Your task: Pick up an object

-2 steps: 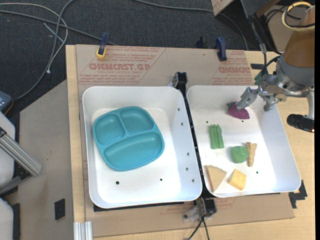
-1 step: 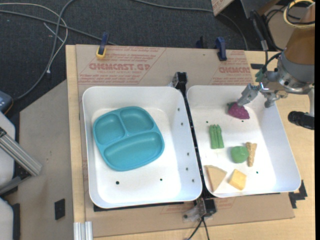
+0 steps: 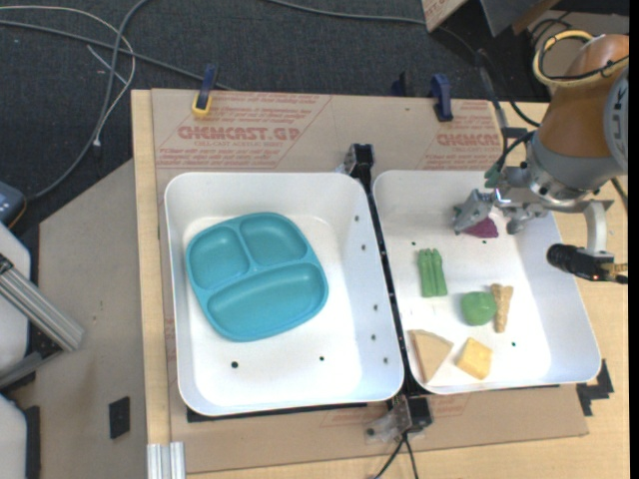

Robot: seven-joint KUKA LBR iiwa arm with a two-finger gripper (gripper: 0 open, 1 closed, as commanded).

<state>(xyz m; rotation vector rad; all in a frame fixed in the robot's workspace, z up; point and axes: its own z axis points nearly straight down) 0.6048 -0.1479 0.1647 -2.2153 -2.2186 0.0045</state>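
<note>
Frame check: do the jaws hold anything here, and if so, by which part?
Cannot be told. The gripper sits low in the right bin directly over a purple object, but the view doesn't show whether that object is between the jaws.

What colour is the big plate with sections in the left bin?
The plate is turquoise blue, seen best in the camera view.

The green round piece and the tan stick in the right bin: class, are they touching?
Touching. The camera view shows the tan stick lying against the right edge of the green round piece, with no white bin floor between them.
</note>
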